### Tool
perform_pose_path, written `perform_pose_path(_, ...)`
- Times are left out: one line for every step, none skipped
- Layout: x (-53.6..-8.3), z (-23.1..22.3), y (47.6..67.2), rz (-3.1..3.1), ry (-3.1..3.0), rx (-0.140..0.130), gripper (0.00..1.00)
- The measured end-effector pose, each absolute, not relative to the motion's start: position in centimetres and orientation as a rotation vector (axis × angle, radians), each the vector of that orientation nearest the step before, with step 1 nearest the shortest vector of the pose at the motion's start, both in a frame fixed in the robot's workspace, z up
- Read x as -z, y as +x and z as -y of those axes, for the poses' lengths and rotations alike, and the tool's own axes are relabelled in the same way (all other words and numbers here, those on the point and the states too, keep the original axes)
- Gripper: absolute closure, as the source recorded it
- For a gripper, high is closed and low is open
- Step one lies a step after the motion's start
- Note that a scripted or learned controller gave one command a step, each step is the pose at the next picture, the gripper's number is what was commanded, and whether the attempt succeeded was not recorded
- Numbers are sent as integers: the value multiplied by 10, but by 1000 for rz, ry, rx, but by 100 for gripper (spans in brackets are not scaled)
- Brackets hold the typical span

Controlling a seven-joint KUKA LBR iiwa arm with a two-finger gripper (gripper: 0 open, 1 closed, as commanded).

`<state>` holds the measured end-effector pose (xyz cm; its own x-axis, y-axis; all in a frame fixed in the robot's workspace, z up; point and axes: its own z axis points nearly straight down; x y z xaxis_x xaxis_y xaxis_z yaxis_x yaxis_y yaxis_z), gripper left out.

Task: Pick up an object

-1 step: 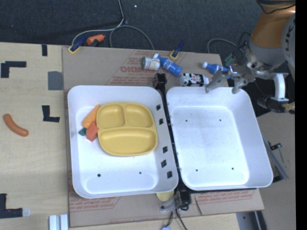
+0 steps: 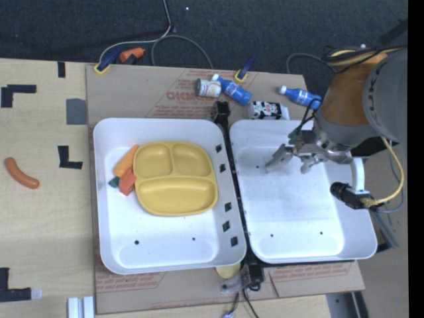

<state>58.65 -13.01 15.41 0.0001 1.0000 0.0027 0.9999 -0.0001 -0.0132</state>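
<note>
A yellow divided plate (image 2: 175, 178) lies in the left bin (image 2: 126, 247). Tucked against the plate's left edge are an orange carrot-like toy (image 2: 124, 161) and a small red and green piece (image 2: 124, 185). My gripper (image 2: 289, 164) hangs over the upper part of the right bin (image 2: 298, 240), well to the right of those objects. Its two fingers (image 2: 275, 160) are spread open with nothing between them.
Behind the bins lie two blue bottles (image 2: 236, 91) (image 2: 301, 97), a white label-wrapped bottle (image 2: 209, 86) and a small black-and-white box (image 2: 268, 110). An orange sausage toy (image 2: 20, 172) rests on the bench far left. Clamps and cables sit along the back edge.
</note>
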Motion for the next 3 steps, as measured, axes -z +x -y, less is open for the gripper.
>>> perform_pose_path(-108,171,476,2203,-2223,-14,0)
perform_pose_path(-85,220,609,2231,-2224,4,0)
perform_pose_path(-87,169,648,2231,-2221,2,0)
